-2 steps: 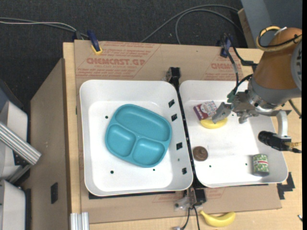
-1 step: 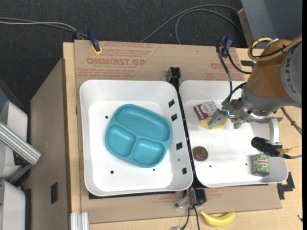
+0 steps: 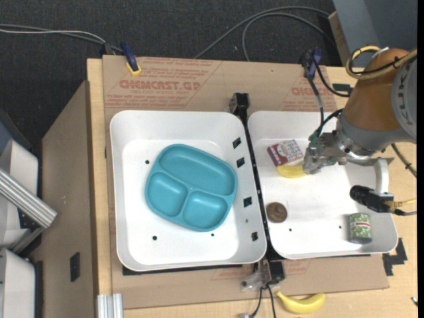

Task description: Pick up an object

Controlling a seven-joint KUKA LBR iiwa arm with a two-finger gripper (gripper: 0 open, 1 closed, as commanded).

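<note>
Can nearest, in front corner of bin, brown disc beside it toward the divider, teal plate well apart in other bin. Further back, banana lying flat mid-bin, touching packet behind, gripper low at its end, released or clenched impossible to tell. Likely light, smooth and curved, prone to slipping or rolling: best pinched across the middle, on the narrow axis.
</note>
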